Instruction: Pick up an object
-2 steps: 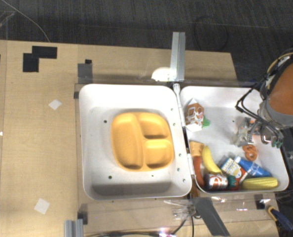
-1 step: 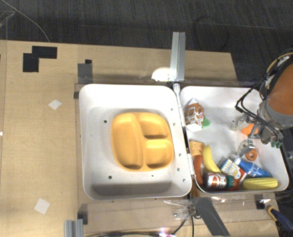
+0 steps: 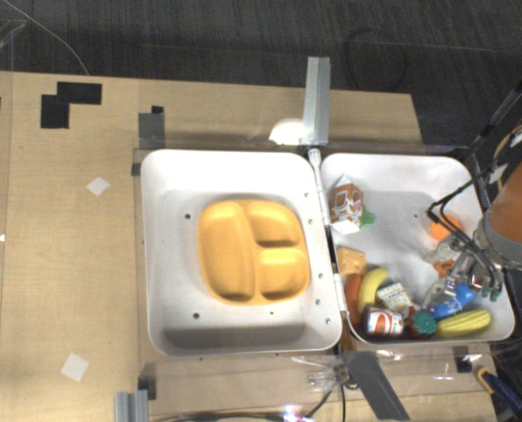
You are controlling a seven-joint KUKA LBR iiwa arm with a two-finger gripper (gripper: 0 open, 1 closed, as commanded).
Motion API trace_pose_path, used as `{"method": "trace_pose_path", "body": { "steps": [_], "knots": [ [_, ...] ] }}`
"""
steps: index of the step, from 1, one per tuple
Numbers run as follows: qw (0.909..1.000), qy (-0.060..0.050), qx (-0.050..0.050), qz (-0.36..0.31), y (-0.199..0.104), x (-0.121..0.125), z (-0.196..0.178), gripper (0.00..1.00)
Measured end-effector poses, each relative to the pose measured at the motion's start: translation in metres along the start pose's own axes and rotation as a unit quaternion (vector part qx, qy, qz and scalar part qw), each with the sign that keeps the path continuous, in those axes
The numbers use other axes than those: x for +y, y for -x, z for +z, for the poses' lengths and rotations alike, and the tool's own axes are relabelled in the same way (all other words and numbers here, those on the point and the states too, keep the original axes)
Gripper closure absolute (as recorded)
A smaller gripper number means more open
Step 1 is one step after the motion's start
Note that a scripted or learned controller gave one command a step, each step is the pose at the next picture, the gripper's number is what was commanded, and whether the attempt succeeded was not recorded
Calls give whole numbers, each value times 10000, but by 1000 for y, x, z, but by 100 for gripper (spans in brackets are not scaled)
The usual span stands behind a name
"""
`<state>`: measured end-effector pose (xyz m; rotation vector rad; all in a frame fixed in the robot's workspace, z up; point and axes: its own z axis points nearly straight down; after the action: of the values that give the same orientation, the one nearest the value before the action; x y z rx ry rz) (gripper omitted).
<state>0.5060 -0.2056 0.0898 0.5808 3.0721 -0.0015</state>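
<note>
White bins sit side by side; the right bin is the landmark. Gripper hangs over its near right corner, grip state indeterminable. Blue toy lies just below it, beside a yellow corn cob. A straight descent centred on one item should avoid neighbours.

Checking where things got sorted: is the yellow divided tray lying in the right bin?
No. The yellow tray lies in the left bin, while the right bin holds small food items.
</note>
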Motion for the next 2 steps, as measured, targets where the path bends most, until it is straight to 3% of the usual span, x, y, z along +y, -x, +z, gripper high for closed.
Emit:
{"method": "trace_pose_path", "body": {
  "steps": [1,2],
  "knots": [
    [9807,-12,36,1956,-15,-6,-4,0],
    [9150,-11,23,4034,79,33,3,0]
  ]
}}
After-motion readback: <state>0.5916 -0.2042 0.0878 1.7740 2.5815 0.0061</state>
